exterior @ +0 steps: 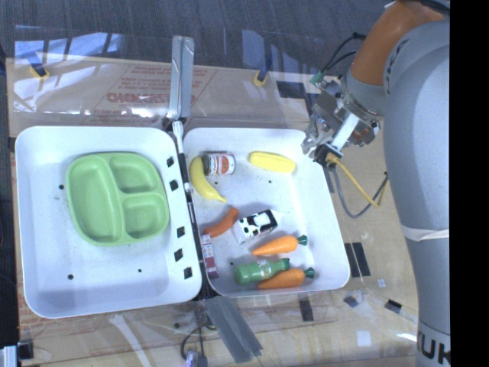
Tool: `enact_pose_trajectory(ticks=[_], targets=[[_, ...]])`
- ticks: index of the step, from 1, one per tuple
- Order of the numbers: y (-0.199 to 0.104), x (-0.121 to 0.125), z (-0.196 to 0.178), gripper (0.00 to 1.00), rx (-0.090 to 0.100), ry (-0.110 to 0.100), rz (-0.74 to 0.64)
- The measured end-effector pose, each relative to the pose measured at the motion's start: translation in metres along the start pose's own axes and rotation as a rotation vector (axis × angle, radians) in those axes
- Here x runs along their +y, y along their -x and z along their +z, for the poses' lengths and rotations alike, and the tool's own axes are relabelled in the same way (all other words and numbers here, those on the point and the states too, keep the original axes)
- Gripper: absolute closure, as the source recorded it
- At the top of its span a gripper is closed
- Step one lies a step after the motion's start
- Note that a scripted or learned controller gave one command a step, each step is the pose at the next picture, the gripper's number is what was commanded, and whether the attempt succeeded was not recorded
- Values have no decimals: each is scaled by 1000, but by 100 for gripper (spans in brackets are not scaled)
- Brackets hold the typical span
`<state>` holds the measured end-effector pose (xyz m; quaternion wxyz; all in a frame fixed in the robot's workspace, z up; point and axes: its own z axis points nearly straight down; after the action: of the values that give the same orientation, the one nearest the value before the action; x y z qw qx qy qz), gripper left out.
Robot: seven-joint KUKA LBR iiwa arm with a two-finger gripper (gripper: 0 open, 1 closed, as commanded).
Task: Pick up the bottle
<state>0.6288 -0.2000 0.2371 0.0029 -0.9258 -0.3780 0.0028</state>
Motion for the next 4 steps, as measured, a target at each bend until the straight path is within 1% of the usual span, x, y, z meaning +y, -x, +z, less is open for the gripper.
enact_pose_trajectory(ticks=[1,2,3,4], targets=[[-19,2,-85,100,4,7,-38],[-20,7,-152,100,2,7,-236],[33,-74,25,100,-2,-2,-69],[0,-14,-58,100,2,7,-150]])
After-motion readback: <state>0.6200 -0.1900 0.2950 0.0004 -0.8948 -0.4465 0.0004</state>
